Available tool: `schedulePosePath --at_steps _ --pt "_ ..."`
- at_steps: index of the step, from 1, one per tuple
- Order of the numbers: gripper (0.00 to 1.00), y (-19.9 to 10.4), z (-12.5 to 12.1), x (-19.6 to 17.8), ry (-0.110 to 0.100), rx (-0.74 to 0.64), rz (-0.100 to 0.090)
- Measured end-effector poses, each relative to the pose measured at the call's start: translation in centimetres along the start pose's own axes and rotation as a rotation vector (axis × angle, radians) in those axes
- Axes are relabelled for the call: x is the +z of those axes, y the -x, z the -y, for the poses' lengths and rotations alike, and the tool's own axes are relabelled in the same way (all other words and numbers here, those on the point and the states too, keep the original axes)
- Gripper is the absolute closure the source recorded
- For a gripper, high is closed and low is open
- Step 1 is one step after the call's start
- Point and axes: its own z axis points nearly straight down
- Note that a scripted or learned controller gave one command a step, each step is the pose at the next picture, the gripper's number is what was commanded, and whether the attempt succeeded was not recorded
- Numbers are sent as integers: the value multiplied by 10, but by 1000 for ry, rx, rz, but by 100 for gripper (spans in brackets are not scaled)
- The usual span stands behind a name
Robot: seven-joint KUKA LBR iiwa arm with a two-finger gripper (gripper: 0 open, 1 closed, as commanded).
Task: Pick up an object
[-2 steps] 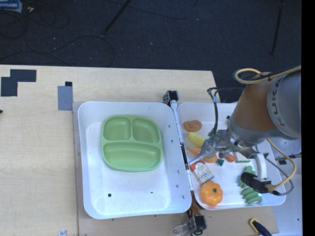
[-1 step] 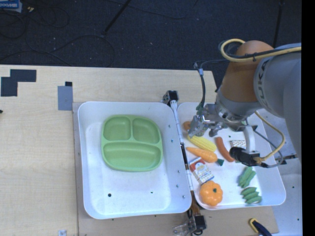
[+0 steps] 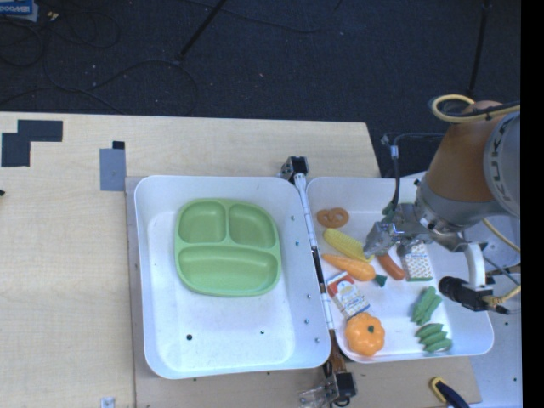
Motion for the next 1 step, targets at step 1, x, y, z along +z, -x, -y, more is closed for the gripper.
schedulePosePath --at_steps 1 --pt "100 -56 0 -55 1 -2 0"
